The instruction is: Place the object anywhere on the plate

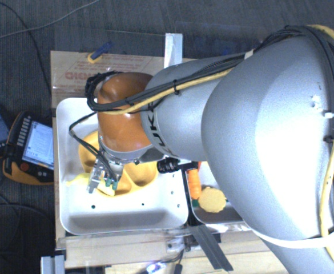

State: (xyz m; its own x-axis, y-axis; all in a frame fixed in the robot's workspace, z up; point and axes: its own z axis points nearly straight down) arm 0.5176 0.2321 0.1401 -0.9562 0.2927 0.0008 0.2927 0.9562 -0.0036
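A yellow-orange plate [145, 174] lies in the left white bin [75, 213], mostly hidden under the arm's orange wrist band. My gripper [102, 181] hangs low over the plate's front left edge, pointing down. A small pale yellow piece [107, 190] lies right under its tips, at the plate's rim; whether the gripper holds it is unclear. The big grey arm hides most of both bins.
In the right bin [215, 217] an orange carrot [194, 182] lies beside a round yellow object [213, 200]. A teach pendant [32, 152] sits on the floor to the left. A cardboard sheet [75, 73] lies behind the bins.
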